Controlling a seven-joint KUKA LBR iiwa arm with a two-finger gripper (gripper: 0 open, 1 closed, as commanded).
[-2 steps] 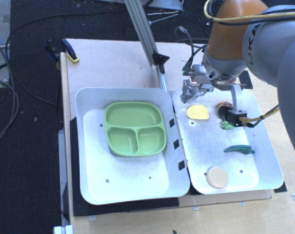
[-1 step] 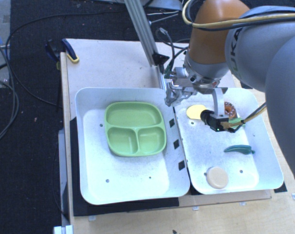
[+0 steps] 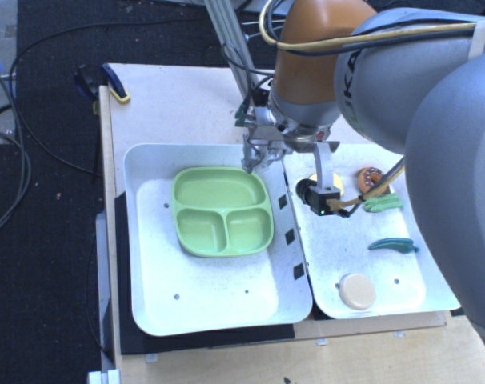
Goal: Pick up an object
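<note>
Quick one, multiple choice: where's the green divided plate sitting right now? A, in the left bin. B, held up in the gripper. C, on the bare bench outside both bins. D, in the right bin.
A: the green divided plate lies flat on the floor of the left bin, while the gripper is above the plate's far right corner.

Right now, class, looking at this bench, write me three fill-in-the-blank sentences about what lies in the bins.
1. The green divided plate has ____ compartments.
2. It lies in the ____ bin.
3. The end effector sits over the plate's far ____ corner.
4. The round beige disc lies in the ____ bin.

Missing words: three; left; right; right
</note>
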